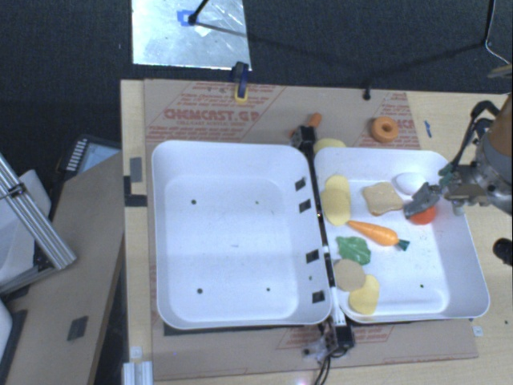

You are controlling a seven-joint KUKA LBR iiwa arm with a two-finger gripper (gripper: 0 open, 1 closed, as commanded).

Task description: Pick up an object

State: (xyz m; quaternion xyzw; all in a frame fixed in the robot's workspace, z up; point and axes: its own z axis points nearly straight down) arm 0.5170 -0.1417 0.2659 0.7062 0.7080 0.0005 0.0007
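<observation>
The arm reaches in from the right edge of the frame, its gripper (420, 203) low over the upper right part of the right bin (461, 275), right above a red object (425, 216) and just beside a white egg-shaped piece (407, 182); whether the jaws are clenched or released I cannot tell. Left of them in the same bin lie a slice of toast (380, 198), a carrot (374, 232), a green leafy piece (354, 249), a tall yellow piece (337, 199), and lower down a tan round piece (349, 275) touching a yellow one (365, 297). The left bin (232, 235) fills the middle of the frame, and a small doughnut (385, 129) sits on the counter (264, 111) above the right bin.
</observation>
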